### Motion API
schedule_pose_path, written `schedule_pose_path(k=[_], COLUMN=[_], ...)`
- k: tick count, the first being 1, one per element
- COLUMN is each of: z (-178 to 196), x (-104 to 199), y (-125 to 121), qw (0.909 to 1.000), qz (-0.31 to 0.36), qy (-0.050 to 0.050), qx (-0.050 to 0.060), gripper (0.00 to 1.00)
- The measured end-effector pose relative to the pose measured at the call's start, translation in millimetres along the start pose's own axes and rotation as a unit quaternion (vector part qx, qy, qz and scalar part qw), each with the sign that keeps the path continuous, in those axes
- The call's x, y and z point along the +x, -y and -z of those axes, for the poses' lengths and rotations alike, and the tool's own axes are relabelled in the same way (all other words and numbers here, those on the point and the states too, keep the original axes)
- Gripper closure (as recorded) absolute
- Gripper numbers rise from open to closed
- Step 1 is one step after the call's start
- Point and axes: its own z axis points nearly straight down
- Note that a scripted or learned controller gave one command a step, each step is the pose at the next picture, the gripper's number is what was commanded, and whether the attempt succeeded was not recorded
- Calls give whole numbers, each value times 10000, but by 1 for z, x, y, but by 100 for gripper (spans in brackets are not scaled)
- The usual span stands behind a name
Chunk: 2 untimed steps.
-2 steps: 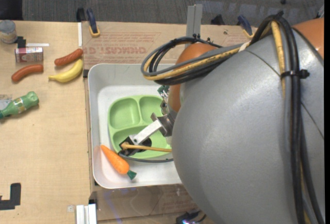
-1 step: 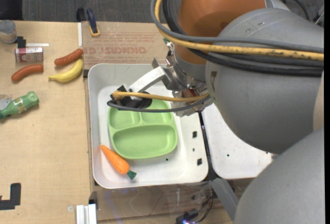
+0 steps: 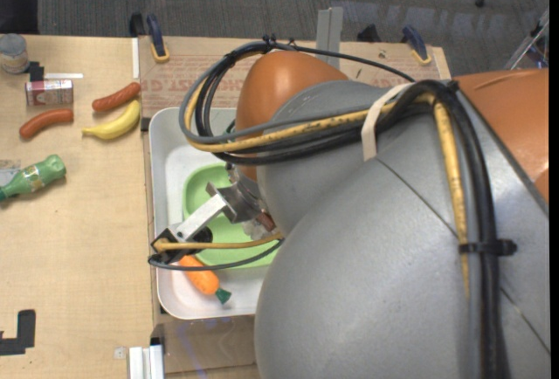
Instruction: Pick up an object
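Large grey arm (image 3: 376, 264) with smooth rounded housings, glossy orange band (image 3: 279, 93) above the wrist, bundled black and yellow cables (image 3: 288, 128) looped along the body, white strap (image 3: 377, 120) and black cable tie (image 3: 480, 248) securing them

On the tabletop (image 3: 79, 220): two sausages (image 3: 116, 96) (image 3: 46, 121), one banana (image 3: 115, 123), one green bottle (image 3: 33, 176), one small box (image 3: 49, 91). In the white bin (image 3: 166, 194): one carrot (image 3: 200, 278), one green plate (image 3: 199, 187).
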Motion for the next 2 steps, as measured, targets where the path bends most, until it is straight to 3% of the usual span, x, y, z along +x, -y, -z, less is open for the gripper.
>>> schedule_pose_path(k=[1, 2], z=[189, 30], x=[-16, -32], y=[-27, -52], qw=[9997, 10000], qz=[247, 15], qy=[-18, -1], qx=[-10, 4], gripper=[100, 100])
